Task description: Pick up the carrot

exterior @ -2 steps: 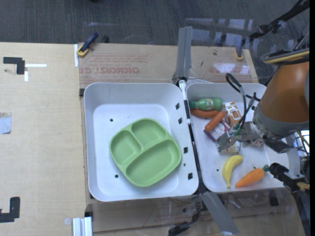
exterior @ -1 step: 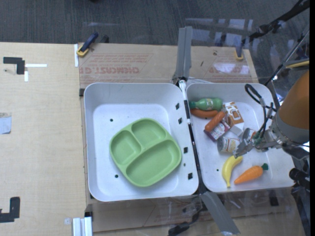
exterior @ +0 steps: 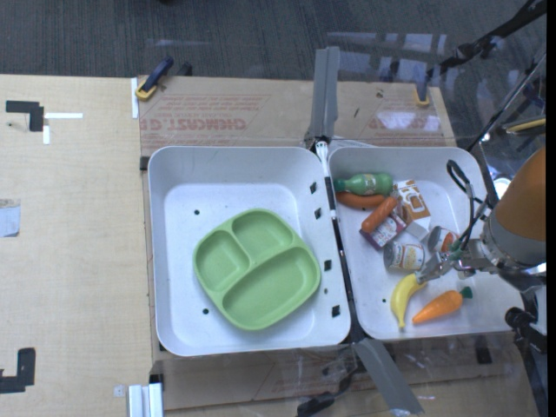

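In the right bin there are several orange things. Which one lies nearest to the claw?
The carrot with the green end, at the bin's front beside the banana, just below the claw. The other orange pieces lie farther back, near the green bottle.

Gripper low, arm rightward

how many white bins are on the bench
2. The left bin holds a green divided plate; the right bin holds the carrot, a banana and other items.
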